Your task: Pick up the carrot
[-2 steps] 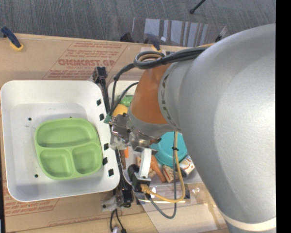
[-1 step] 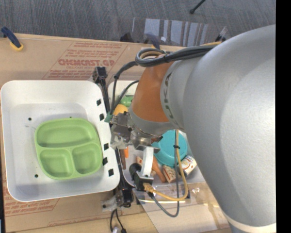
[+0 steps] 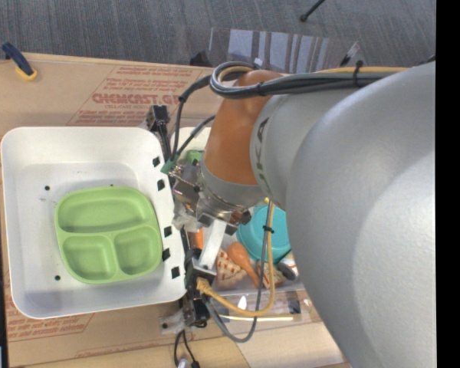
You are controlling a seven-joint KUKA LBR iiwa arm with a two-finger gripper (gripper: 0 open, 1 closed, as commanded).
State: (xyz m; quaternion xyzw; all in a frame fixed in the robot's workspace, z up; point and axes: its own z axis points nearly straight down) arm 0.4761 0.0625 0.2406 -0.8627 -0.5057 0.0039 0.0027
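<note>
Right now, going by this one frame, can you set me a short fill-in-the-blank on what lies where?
1. The green tray lies in the bin on the view's ____.
2. The green tray has ____ compartments.
3. The carrot lies to the view's ____ of the green tray.
4. Above its wrist, the arm wears a band coloured ____.

Missing words: left; three; right; orange.
</note>
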